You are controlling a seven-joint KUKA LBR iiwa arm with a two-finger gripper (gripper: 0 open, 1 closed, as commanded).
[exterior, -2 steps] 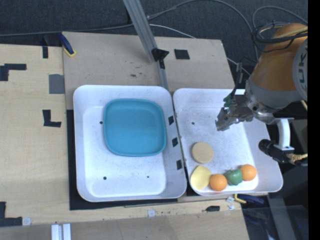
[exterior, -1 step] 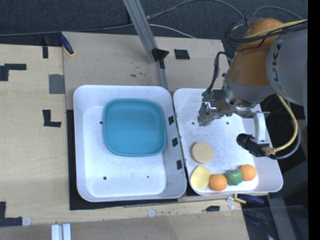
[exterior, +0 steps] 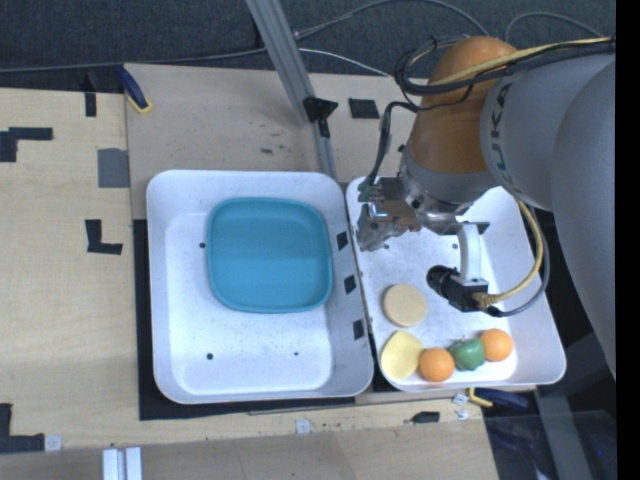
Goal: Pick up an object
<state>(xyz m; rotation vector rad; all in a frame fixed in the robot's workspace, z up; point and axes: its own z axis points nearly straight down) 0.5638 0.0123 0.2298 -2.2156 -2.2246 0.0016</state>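
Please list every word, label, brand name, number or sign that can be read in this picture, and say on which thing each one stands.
"KU": large dark letters running sideways on the grey arm, right of the orange band; the remaining letters turn out of sight, so the full word cannot be read here.
No text can be read on the two white bins, the blue plate, the food pieces or the bench.

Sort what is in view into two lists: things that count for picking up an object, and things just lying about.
For the job:
gripper
tan round piece
yellow piece
two orange balls
green piece
right bin

Lying about:
blue plate
left bin
metal pole
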